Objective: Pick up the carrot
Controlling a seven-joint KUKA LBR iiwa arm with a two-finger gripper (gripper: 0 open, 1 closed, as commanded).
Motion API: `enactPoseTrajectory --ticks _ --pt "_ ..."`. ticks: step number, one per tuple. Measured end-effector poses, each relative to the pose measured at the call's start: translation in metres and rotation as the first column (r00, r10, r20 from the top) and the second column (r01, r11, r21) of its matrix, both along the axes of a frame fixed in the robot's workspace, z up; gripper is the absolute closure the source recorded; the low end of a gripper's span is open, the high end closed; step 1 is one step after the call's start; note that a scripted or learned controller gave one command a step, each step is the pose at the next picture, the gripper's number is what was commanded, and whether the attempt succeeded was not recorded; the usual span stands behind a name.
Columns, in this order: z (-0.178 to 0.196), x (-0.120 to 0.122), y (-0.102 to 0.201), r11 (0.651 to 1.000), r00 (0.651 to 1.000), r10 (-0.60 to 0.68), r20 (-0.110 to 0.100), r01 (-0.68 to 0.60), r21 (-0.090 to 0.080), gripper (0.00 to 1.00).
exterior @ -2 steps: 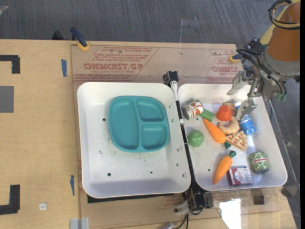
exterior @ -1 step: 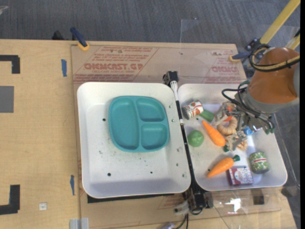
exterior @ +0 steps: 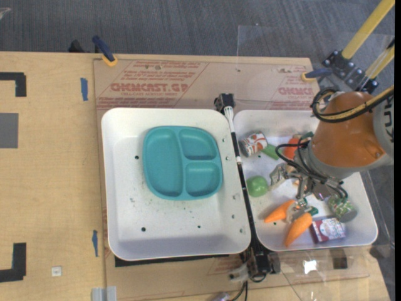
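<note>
Two orange carrots lie in the right bin [exterior: 366, 231], near its front. The smaller carrot [exterior: 276, 214] points left; the larger carrot [exterior: 299, 228] lies tilted just right of it. My gripper [exterior: 302, 198] hangs from the orange wrist band, directly above the carrots' upper ends and very close to them. Its tip is dark and cluttered with cables, so I cannot make out whether anything is held.
Also in the right bin are a green round fruit [exterior: 257, 185], a red-and-white can [exterior: 254, 143], a red item [exterior: 290, 149], a maroon packet [exterior: 328, 229] and a greenish can [exterior: 343, 209]. The left bin [exterior: 119, 187] holds a teal divided plate [exterior: 183, 162].
</note>
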State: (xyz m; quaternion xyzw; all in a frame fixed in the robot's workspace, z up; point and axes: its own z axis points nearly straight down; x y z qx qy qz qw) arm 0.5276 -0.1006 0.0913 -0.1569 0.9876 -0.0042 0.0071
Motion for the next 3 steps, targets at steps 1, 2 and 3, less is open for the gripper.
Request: enactPoseTrajectory --ticks 1,2,3 --pt "0.005 -0.03 -0.026 0.993 0.993 0.121 0.008 -0.121 0.004 0.0" --pt "-0.001 0.035 -0.033 0.989 0.989 -0.147 0.001 0.147 0.009 0.0" --pt "0.0 -0.02 0.009 0.99 0.99 -0.141 0.0 0.141 0.008 0.0"
